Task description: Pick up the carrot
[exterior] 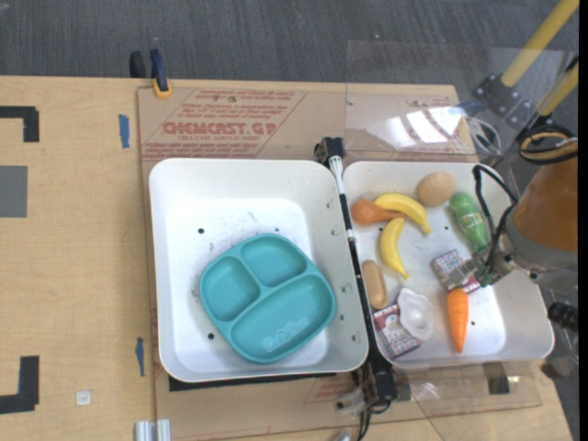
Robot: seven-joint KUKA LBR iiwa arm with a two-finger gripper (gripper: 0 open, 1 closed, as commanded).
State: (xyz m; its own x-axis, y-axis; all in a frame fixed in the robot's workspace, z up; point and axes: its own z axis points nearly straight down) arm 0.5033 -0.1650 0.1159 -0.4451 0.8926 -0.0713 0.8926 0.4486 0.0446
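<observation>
orange carrot (457, 317), teal tray (266, 297), yellow bananas (399, 229), white bins (175, 246), green bottle (469, 219)

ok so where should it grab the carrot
Grip the carrot across its thick upper half, coming straight down from above. It lies flat, pointing along the bin's depth with its tip toward the near wall, and bare floor on either side leaves room; the wrapped packet crowds its top end.

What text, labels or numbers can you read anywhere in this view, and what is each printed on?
"CHEMCAST. G P", roughly, in large red letters on the cardboard sheet behind the left bin; blurred, so the exact spelling is uncertain.
Smaller red lines above and below it on that sheet: too blurred to read.
Embossed mark on the teal divided plate: illegible.
Print on the small packet and wrapper in the right bin: too small to read.
</observation>
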